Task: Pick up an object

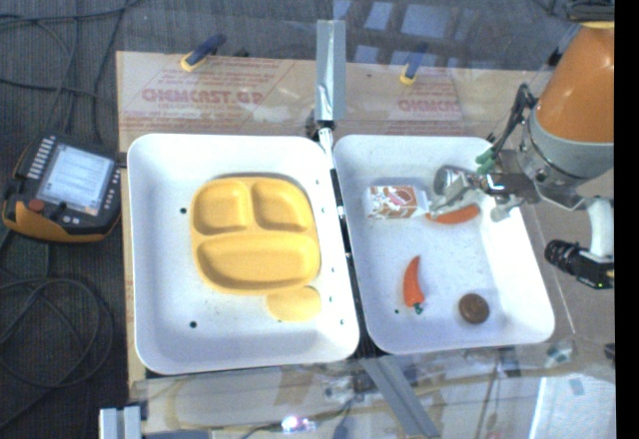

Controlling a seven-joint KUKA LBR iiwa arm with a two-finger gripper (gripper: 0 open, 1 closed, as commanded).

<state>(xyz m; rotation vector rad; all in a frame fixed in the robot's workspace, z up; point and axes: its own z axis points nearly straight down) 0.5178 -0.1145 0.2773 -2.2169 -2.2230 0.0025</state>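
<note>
1. The gripper point(451, 186) is low over the right bin point(519, 257), near its far edge, and the arm point(579, 98) comes in from the right side of the counter point(150, 88).
2. I cannot tell how far the gripper is open, and no object is visible between its parts.
3. An orange sausage-shaped piece point(455, 216) lies just beside the gripper, toward the near side; whether they touch is not clear.
4. A small packet point(393, 201) with a red and white print lies in the far left part of the right bin, close to the gripper.
5. An orange carrot-like toy point(412, 283) with a green end lies near the middle of this bin, toward its near edge.
6. A small brown round piece point(473, 307) lies near the near right corner of the same bin.
7. The left bin point(160, 227) holds a yellow divided tray point(256, 232), and a yellow round piece point(294, 302) lies at the tray's near edge.
8. A handheld control pad point(65, 190) rests on the floor beside the counter's left edge.
</note>
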